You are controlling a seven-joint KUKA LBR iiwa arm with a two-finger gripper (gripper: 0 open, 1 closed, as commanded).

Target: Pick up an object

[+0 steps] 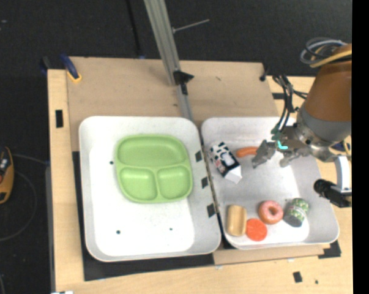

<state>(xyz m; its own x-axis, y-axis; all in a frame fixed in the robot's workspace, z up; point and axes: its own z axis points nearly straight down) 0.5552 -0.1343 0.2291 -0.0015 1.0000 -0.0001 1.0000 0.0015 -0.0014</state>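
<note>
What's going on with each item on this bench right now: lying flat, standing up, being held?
Green divided plate: flat in left bin, nothing on it.
Black-and-white carton: on its side, right bin.
Orange carrot-like piece: lying by the carton.
Pink donut: flat.
Tan bread roll: lying.
Orange-red round piece: resting.
Green-white lump: resting.
Gripper: over right bin, holding nothing.

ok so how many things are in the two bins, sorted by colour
green: 2, divided plate in the left bin, roundish item
orange or red: 2, carrot-like piece, round red-orange item
pink: 1, doughnut
tan: 1, bread-like roll
black and white: 1, small cow-patterned item
total: 7
</note>
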